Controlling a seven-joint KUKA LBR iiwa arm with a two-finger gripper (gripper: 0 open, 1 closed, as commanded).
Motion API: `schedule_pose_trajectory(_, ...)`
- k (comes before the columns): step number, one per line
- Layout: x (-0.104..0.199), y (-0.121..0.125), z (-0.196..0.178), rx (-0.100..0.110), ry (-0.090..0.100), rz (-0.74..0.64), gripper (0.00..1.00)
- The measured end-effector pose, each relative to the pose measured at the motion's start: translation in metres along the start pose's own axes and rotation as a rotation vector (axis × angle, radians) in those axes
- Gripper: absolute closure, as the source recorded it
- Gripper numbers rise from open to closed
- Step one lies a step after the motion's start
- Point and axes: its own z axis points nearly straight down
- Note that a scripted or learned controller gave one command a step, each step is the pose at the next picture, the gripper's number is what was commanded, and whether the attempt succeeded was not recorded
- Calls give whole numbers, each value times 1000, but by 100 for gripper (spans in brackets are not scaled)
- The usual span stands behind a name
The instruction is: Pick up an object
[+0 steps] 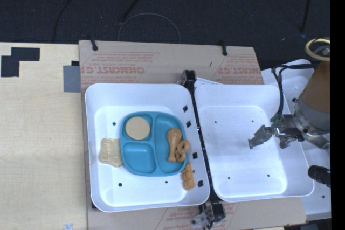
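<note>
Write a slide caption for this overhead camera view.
Pincer over the right bin; blue tray of food in the left bin.

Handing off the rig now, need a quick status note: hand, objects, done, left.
Hand: over the right bin, low on its right side, nothing visible between its fingers.
Objects: all in the left bin. Blue divided plate holds a round tan piece and a tan twisted piece. A pale flat piece lies at the plate's left edge, a small tan piece at its lower right.
Done: no pick.
Left: move to the left bin, grasp one item.
</note>
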Motion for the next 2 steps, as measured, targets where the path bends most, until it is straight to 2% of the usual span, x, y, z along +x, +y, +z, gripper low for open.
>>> schedule_pose_trajectory(1,0,2,-4,-9,-2,-1,0)
schedule_pose_trajectory(2,6,5,41,-5,0,-3,0)
